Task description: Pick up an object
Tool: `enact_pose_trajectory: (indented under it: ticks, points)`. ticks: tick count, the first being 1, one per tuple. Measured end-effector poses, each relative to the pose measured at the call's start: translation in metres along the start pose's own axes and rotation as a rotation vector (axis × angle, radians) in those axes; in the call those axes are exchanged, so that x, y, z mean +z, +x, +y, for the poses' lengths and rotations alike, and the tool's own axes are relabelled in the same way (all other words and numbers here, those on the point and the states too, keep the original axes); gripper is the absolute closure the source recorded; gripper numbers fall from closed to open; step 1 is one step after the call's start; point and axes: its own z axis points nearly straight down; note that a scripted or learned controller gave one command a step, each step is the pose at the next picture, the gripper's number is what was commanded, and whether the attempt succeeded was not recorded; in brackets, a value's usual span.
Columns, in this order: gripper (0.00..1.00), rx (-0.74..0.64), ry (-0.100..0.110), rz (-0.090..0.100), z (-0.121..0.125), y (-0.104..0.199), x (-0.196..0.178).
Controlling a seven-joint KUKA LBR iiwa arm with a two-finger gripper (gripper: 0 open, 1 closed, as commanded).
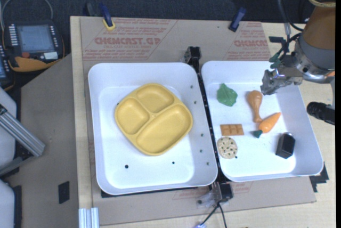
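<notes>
Down at the near end of the right bin (303, 165), closest to where I stand, sit a round speckled cookie (227, 147) and a small black block (285, 145) — neither touched by anything. Up at the far right corner of that bin hangs the gripper (273, 82), grey metal under the arm's orange band, and from this slant I cannot tell whether its jaws are parted or shut; nothing shows between them. Just beside it, a little toward the bin's middle, lies a tan chicken drumstick (256, 104), knob end up toward the gripper, and this looks to me the likeliest thing to be picked. To do it well, I would judge the gripper ought to come over the thick knob, not the thin shank, and turn so the pinch crosses the bone's width — along its length it would likely slip off. An orange carrot (269, 122) lies at the drumstick's lower end, nearly touching it, so a descent too far that way could nudge both. Farther out, a green leafy piece (227, 95) sits near the bin's left wall and a flat brown cracker (232, 129) lies above the cookie, each well apart from the rest and an easier target if the aim shifts. Across the divide, the left bin (101, 115) holds one thing, a yellow divided plate (154, 118), resting about in its middle.
</notes>
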Motion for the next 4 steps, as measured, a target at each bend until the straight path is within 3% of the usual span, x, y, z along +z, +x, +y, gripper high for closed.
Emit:
enact_pose_trajectory:
  ticks: [4]
  points:
    - [1.0, 0.002, 0.0, -0.002, -0.021, 0.189, 0.005]
